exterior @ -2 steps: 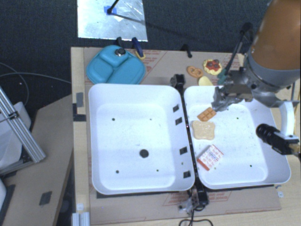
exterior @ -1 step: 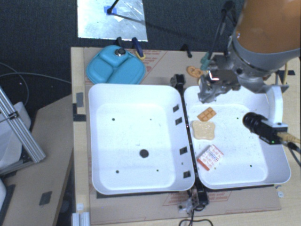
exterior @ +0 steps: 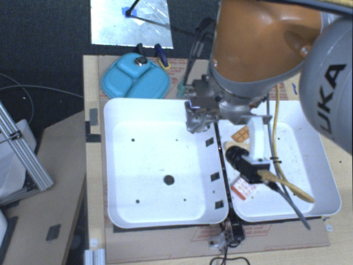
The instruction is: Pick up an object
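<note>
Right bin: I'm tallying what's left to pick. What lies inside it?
A tan piece and a red-and-white packet lie in the right bin, the packet partly covered. The arm hides the bin's far end.

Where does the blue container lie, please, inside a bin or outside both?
Outside. The blue container sits behind the far rim of the left bin, none of it over the white floor.

A: Bins, quick?
B: You've got the left bin [exterior: 149,153] and the right bin [exterior: 311,162], both smooth white plastic with a slight sheen.
A: Arm?
B: Orange band [exterior: 259,32] is glossy and smooth, the grey shell [exterior: 331,76] satin. The gripper [exterior: 197,127] looks like dull bare metal.
A: The rest?
B: Your blue tray [exterior: 135,77] is glossy plastic. The silver sheet [exterior: 132,15] looks like shiny, crinkled foil. The bench [exterior: 94,164] is matt pale wood, the floor [exterior: 38,37] dark and rough.
</note>
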